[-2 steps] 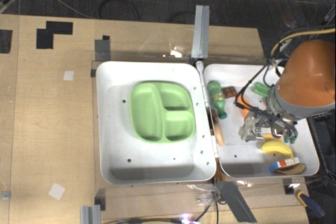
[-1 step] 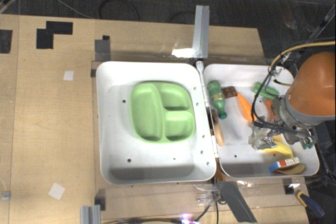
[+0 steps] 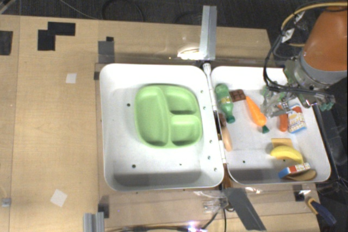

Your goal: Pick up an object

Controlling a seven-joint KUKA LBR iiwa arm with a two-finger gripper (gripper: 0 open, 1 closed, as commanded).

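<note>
Bench: pale wooden top with black patches at far left, dark carpet beyond, and two white bins side by side.
Left bin: holds one green divided plate, three compartments.
Right bin: holds the loose items, all near one another.
Green bottle: one, lying along the bin's left wall.
Brown block: one, just beside the bottle.
Toy carrot: one, orange with a green tip, mid-bin.
Small carton: one, white and blue; print too small to read.
Red item: one, touching the carton's left side.
Banana: one, near right corner.
Blue and brown piece: at the near rim.
Arm: over the far right corner, crowding the carton.
Gripper: just right of the carrot; whether released or clenched cannot be told.
</note>
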